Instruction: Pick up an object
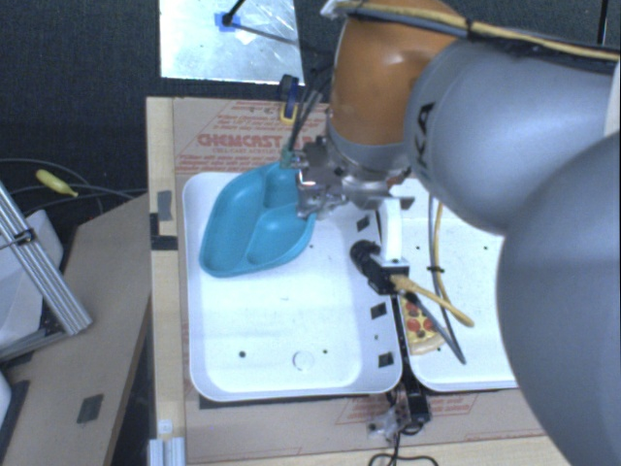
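A blue, shallow two-lobed dish [247,226] sits tilted over the far part of the left white bin [281,343]. Its left end is low near the bin's left wall and its right rim is raised. My gripper [309,198] comes down from the orange-banded wrist at that right rim. One metal finger overlaps the blue edge from outside, and the rim sits between the fingers. The gripper is shut on the dish.
The right bin [485,260] holds a toy pizza slice [419,325], a pale yellow stick [441,302] and a dark thin stick [448,341] near its left wall. The big grey arm covers most of that bin. A cardboard sheet [233,134] lies behind the bins.
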